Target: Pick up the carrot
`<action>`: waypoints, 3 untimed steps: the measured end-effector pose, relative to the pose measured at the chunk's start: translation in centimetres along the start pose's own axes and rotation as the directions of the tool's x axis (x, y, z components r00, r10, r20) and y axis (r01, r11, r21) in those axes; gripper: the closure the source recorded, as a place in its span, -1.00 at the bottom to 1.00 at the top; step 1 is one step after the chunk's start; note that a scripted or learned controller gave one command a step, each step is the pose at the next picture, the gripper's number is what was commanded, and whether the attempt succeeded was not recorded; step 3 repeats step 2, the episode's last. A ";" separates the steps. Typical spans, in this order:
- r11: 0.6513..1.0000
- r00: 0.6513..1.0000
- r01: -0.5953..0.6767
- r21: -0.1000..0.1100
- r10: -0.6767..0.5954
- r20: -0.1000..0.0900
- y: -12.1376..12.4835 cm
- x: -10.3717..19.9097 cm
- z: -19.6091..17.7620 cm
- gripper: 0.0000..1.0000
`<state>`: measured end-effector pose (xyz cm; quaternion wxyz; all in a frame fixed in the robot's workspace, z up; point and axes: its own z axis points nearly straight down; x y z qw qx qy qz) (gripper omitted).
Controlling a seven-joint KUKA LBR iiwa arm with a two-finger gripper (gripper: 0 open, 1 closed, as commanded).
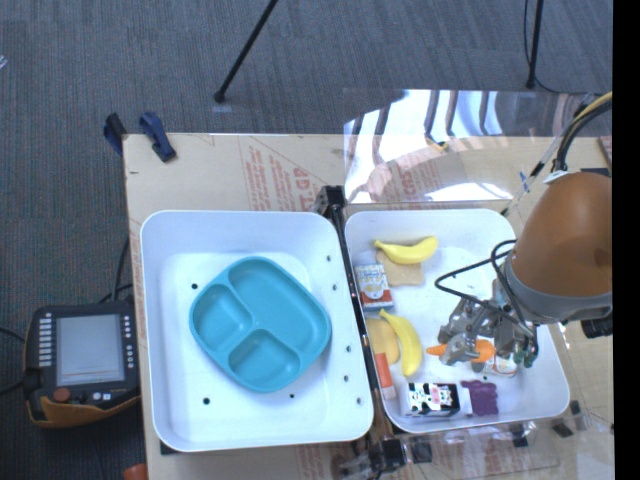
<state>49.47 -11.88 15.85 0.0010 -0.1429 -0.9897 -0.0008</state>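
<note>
gripper [470, 346]: you see it low over the right bin, hanging from the orange band of the arm. Whether its jaws are released or clenched, you cannot tell; metal and cables clutter the tip.
carrot [461, 349]: right at the jaws, orange showing on both sides of the tip. You cannot tell if it sits between them or just lies under them on the bin floor.
purple block [483, 399]: just on the near side of the jaws, by the bin's front wall.
milk carton [432, 399]: near side and to the left of the jaws, lying flat, touching the purple block or nearly so.
lower banana [403, 341]: left of the jaws, near, lying lengthwise.
small box [373, 283]: left of the jaws and farther back, near the bin's left wall.
upper banana [407, 250]: beyond the jaws to the left, resting on a tan slice.
right bin [470, 223]: holds all of the above.
blue plate [260, 322]: well to the left of the jaws, three compartments.
left bin [170, 368]: holds the blue plate.
</note>
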 end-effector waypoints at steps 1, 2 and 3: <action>1.000 1.000 0.021 0.001 -0.021 0.003 0.2 -1.5 -0.5 1.00; 0.918 0.918 -0.396 -0.001 0.396 0.004 1.4 -4.6 -4.7 1.00; 0.918 0.918 -0.396 -0.001 0.396 0.004 1.4 -4.6 -4.7 1.00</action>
